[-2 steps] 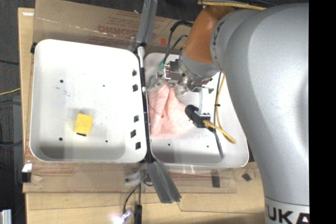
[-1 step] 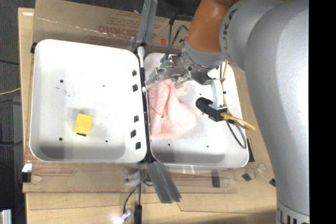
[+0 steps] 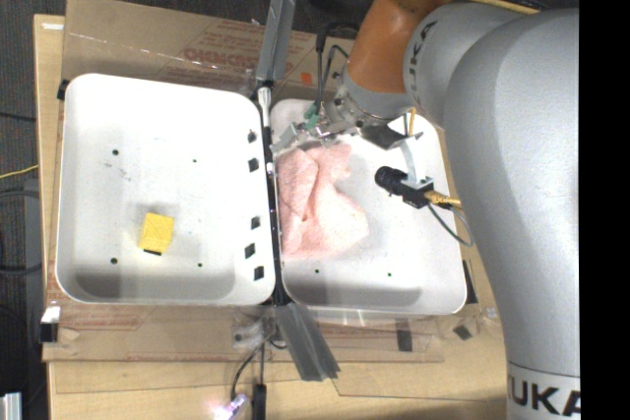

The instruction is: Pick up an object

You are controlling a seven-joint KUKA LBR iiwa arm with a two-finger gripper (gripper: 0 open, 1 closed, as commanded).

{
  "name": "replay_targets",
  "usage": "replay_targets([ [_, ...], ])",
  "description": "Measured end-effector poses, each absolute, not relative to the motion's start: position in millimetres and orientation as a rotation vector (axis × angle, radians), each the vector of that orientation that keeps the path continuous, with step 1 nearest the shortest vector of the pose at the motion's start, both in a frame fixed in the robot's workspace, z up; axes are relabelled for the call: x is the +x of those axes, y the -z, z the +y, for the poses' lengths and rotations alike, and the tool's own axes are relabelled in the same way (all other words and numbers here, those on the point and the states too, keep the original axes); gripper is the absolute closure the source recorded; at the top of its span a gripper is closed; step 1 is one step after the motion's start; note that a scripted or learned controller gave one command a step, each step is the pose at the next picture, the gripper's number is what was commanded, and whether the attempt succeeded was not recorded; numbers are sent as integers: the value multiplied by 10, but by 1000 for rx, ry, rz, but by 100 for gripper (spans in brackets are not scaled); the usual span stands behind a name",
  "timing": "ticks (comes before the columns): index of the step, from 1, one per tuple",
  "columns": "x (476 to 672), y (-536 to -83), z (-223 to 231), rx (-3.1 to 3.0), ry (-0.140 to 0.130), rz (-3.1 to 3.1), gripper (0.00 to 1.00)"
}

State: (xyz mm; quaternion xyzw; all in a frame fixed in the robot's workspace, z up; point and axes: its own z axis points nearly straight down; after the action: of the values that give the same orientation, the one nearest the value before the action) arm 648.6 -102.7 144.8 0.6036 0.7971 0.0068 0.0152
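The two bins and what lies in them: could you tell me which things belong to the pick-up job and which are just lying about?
Belonging to the job:
- gripper, down at the top edge of the pink cloth
- pink cloth, crumpled in the right bin

Lying about:
- yellow block, alone in the left bin, far from the arm
- cardboard under the bins

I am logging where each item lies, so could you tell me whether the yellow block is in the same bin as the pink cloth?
No, the yellow block lies in the left bin, while the pink cloth lies in the right bin.
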Motion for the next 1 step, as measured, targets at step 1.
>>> replay_targets([
  [1,6485,-1366,-1064,1847,-14,2504,0],
])
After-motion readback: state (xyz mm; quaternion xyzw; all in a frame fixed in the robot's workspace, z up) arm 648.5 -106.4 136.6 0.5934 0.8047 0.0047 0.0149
